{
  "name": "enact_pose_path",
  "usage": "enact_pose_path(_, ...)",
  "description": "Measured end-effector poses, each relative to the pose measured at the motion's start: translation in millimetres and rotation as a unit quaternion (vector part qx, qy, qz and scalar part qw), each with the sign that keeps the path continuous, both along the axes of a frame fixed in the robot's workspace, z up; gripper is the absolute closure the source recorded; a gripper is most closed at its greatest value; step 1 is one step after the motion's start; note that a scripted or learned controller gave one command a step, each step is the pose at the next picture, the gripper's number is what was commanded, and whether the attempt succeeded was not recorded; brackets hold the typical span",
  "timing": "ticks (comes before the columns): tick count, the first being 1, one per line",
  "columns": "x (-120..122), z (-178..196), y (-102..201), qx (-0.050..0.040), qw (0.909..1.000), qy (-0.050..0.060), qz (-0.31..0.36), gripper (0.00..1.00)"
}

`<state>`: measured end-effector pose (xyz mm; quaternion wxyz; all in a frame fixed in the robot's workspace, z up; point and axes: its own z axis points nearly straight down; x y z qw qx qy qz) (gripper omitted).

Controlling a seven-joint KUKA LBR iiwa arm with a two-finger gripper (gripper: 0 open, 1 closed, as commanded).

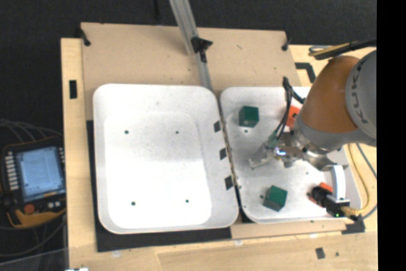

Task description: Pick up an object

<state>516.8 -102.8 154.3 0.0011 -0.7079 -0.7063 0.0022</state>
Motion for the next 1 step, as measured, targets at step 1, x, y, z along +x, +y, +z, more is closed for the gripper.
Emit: enact_pose_path(1, -1.1, -52.8, -1.6, 0.0002, 1.0000, 0.000, 0.000, 0.00)
